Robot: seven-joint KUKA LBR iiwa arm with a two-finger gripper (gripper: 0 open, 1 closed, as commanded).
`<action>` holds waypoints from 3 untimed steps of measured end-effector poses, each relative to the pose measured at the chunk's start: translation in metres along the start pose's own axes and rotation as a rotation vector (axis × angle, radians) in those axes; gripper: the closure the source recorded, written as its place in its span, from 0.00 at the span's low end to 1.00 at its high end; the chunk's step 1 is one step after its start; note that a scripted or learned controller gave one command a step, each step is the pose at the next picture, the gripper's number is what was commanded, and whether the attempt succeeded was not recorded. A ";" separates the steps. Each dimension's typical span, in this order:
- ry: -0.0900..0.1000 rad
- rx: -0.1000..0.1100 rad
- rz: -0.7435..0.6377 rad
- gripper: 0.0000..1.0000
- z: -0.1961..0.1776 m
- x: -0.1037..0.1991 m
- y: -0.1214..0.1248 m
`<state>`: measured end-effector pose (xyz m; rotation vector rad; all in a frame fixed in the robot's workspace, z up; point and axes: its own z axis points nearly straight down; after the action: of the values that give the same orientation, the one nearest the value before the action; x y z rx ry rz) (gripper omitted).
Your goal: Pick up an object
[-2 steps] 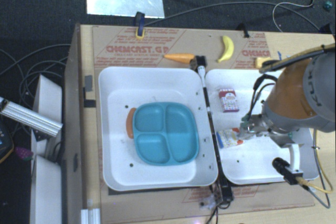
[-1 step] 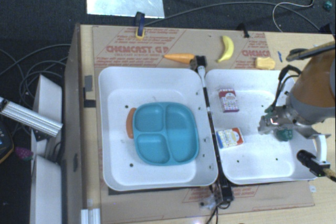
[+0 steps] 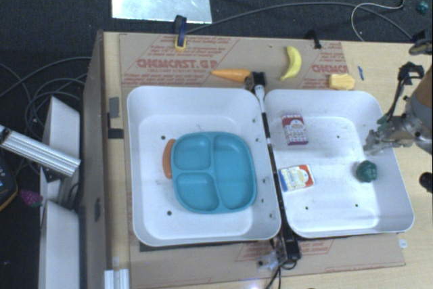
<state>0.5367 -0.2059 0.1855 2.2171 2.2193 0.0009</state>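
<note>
A: Bench from above, two white bins side by side. Left bin (image 3: pixel 145 118) carries a blue divided plate (image 3: pixel 213 171), three compartments, lying flat. An orange sausage-shaped piece (image 3: pixel 167 158) lies against the plate's left edge, touching it.

B: And the right bin (image 3: pixel 385 213)?

A: Three things in it. A small red-and-white carton (image 3: pixel 294 129) near the upper left, a flat white packet with a yellow-and-red label (image 3: pixel 295 178) below it, and a dark green ball (image 3: pixel 367 171) over toward the right wall. The two packs sit near each other but apart; the ball lies well apart from both.

B: The arm?

A: Enters at the right edge. The gripper (image 3: pixel 376 143) sits over the right bin's right rim, just above the green ball in the frame, nothing visibly between its fingers. Whether the fingers are spread or pressed together, I cannot tell; that part is a grey blur.

B: Anything outside the bins?

A: On the cardboard behind them: an orange carrot (image 3: pixel 230 75) by the clamp, a yellow banana (image 3: pixel 292 62), and a yellow block (image 3: pixel 342 82) near the right bin's far corner.
</note>
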 end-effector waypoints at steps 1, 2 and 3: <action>0.001 0.001 -0.001 0.00 0.000 0.001 0.000; 0.002 0.002 -0.004 0.00 0.102 0.002 0.053; 0.003 -0.002 -0.005 0.00 0.038 0.066 0.111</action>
<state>0.6481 -0.1402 0.1472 2.2118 2.2255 0.0061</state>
